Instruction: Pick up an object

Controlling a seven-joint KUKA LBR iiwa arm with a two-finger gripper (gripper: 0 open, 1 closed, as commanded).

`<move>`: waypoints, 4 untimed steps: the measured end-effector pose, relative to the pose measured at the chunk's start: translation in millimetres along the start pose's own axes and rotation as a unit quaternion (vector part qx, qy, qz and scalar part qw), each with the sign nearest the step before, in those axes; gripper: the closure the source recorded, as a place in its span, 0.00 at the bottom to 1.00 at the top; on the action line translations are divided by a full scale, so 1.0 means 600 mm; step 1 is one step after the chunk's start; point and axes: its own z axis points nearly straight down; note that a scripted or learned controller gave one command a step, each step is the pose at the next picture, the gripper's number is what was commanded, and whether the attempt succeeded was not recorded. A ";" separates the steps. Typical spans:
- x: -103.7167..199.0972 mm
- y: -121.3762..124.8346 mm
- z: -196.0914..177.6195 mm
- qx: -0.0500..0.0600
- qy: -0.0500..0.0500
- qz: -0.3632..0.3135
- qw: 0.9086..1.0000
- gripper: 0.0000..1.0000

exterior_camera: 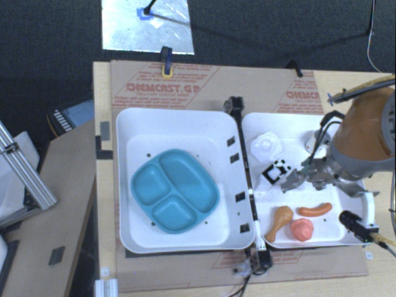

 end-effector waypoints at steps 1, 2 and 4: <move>-0.001 0.002 -0.020 -0.002 -0.001 0.000 1.000 1.00; 0.003 0.015 -0.121 -0.004 -0.001 -0.002 1.000 1.00; 0.087 0.032 -0.195 -0.003 0.000 -0.004 1.000 1.00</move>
